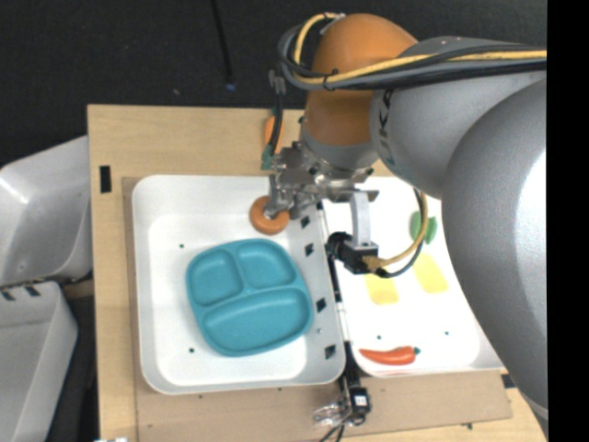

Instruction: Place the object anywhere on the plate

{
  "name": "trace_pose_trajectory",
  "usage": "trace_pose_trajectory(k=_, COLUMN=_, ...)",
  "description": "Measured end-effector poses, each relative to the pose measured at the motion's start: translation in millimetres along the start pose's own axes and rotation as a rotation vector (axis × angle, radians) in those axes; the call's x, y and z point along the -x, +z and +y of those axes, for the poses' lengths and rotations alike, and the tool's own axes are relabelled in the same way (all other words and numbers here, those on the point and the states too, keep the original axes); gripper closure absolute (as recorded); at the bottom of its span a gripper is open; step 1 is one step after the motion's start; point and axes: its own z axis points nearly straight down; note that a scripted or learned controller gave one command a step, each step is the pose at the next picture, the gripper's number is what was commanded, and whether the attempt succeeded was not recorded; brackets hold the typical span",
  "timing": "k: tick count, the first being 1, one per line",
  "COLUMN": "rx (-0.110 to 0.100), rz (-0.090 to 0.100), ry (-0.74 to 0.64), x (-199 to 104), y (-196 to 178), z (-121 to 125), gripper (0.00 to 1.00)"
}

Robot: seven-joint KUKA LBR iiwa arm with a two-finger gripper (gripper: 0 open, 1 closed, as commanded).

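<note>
A blue plate (247, 299) with three compartments lies in the middle of the left bin (156, 247). A small orange ring-shaped object (268, 218) sits just beyond the plate's far right corner, near the bin's back wall. My gripper (283, 199) hangs directly over this object, and its body hides the object's upper edge. I cannot tell whether the object is held or resting on the bin floor. The plate's compartments hold nothing.
The right bin (442, 339) holds a red chili pepper (389, 355) near the front, two yellow pieces (382, 289) (431, 275) and a green-yellow item (421, 228) partly under the arm. The divider between the bins (327, 293) runs beside the plate's right edge.
</note>
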Motion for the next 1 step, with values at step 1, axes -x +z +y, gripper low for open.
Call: trace_pose_trajectory(k=1, rx=-0.001, rz=0.000, ry=0.000, x=0.0, y=0.5, z=0.0, gripper=0.00)
